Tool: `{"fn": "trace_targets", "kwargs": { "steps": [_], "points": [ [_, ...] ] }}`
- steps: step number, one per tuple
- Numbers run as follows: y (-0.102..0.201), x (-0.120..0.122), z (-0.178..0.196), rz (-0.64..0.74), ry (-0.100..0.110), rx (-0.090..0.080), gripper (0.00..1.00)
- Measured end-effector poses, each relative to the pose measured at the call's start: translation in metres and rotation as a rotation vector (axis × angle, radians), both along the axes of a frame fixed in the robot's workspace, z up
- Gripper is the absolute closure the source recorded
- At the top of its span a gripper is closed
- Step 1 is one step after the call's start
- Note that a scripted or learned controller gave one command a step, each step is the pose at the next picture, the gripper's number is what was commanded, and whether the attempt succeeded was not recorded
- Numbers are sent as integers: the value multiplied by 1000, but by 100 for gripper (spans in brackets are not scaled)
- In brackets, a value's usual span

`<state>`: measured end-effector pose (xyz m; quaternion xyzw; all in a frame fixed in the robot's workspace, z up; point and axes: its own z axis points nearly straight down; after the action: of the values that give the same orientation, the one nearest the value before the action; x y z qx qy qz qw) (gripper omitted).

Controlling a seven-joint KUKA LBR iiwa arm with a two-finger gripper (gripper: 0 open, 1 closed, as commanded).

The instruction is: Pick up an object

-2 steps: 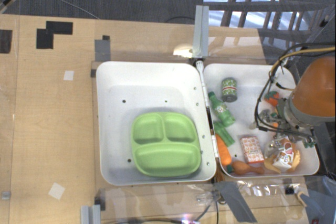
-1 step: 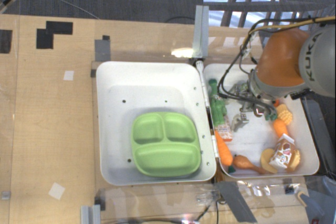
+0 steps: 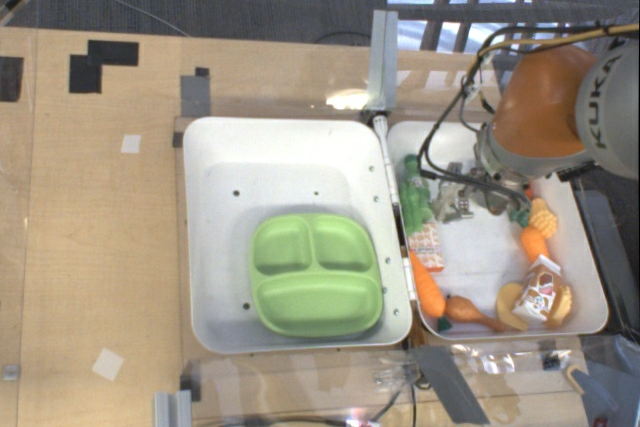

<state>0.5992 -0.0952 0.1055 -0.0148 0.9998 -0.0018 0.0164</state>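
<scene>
Can't tell the tool's (image 3: 462,202) grip state. I'd drop straight onto the toy carrot (image 3: 427,287) just below-left, steering off the bin wall (image 3: 393,205).

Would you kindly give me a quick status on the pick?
Gripper low in right bin, fingers unclear. Nothing seen held. Carrot, green toy close by. Green plate in left bin.

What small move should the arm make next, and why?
Probably lower the gripper straight down: it hangs over the right bin, beside the green item near the left wall, and nothing shows between it and the toys below.
</scene>
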Motion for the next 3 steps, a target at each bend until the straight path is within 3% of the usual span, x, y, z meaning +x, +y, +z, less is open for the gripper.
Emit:
{"fn": "trace_targets", "kwargs": {
  "steps": [1, 2, 3],
  "points": [
    [-27, 36, 109, -220, 16, 7, 100],
    [-85, 53, 181, -4, 17, -1, 100],
    [-77, 72, 223, -144, 19, 5, 100]
  ]
}}
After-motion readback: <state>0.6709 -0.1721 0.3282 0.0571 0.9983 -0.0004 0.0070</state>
